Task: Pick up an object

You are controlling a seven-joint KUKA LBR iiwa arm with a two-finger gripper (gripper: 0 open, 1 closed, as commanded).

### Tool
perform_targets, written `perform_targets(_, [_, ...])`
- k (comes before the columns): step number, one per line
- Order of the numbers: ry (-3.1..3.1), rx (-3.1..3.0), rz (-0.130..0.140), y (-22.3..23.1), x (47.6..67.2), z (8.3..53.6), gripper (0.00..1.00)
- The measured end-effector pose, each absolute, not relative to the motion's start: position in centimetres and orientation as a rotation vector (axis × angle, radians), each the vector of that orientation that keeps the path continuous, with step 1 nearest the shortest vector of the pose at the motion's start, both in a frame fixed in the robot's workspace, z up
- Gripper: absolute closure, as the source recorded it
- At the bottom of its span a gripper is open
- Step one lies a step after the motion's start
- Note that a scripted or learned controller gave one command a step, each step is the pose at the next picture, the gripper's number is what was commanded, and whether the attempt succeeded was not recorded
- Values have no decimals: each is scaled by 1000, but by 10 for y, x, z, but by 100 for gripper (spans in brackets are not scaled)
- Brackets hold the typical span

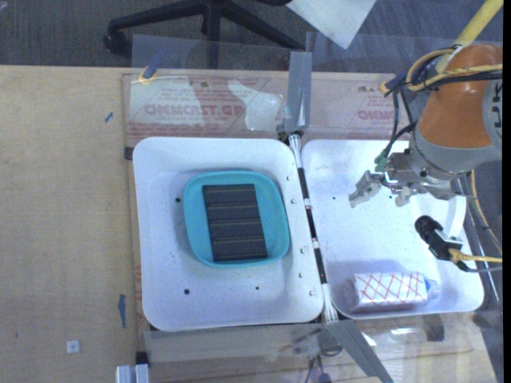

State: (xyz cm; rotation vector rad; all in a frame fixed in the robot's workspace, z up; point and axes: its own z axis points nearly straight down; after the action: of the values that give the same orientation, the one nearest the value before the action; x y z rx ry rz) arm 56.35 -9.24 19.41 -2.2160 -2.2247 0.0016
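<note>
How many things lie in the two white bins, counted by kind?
Plate: 1, blue, in the left bin.
Dark ridged block: 1, on that plate.
Packet: 1, red and white checked, in the right bin.
Total: 3.

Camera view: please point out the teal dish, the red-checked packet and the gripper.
teal dish [194, 214]: camera view, its bare left rim.
red-checked packet [390, 288]: camera view, middle of its top face.
gripper [363, 190]: camera view, at its tip.
</note>
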Motion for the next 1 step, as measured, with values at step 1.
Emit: perform_targets(1, [-2182,-2259,1,-134,479,177,0])
